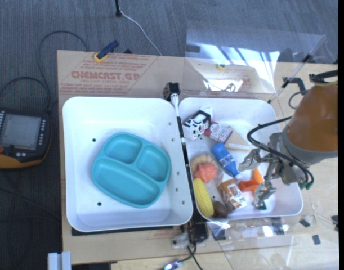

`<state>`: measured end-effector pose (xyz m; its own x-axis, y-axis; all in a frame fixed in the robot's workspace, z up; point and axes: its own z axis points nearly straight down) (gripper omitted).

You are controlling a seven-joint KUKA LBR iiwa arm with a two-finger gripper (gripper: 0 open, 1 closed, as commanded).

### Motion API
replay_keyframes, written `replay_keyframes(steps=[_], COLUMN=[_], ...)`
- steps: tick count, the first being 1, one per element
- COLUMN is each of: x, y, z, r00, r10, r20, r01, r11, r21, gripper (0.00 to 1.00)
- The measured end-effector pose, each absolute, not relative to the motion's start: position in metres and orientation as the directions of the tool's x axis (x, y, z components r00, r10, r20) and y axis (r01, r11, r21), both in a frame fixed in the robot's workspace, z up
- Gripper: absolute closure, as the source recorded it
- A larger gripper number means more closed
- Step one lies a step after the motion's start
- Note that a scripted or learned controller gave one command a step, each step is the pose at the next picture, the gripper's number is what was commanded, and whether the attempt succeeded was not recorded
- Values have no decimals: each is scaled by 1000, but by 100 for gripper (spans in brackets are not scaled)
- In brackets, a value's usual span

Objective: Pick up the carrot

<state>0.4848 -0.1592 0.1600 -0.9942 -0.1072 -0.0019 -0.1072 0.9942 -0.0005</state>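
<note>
The carrot (253, 180) is a short orange piece lying in the right bin (284, 210), near its right wall. My gripper (257, 179) hangs right over it, reaching in from the right under the orange wrist band. Its two fingers stand apart, one finger (249, 161) on the far side of the carrot and the other on the near side. The gripper is open, with the carrot in the gap between the fingers and resting on the bin floor. Part of the carrot is hidden under the gripper body.
Crowded around the carrot are a small carton (232, 194), a blue bottle (224, 159), a corn cob (202, 198), a pink-orange toy (204, 170), a red-white packet (219, 133) and a black-and-white toy (197, 124). The left bin (81, 122) holds a blue divided plate (132, 169).
</note>
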Motion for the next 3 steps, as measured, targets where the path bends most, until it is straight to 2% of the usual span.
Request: replay_keyframes(steps=[1,2,3], x=[492,496,491], y=[-214,-215,-192], z=[90,103,93], r00=[-975,-975,-982], r10=[224,222,-190], r20=[-8,-21,-20], r01=[224,222,-190], r11=[975,975,982], r21=[3,-1,-17], gripper=[0,100,100])
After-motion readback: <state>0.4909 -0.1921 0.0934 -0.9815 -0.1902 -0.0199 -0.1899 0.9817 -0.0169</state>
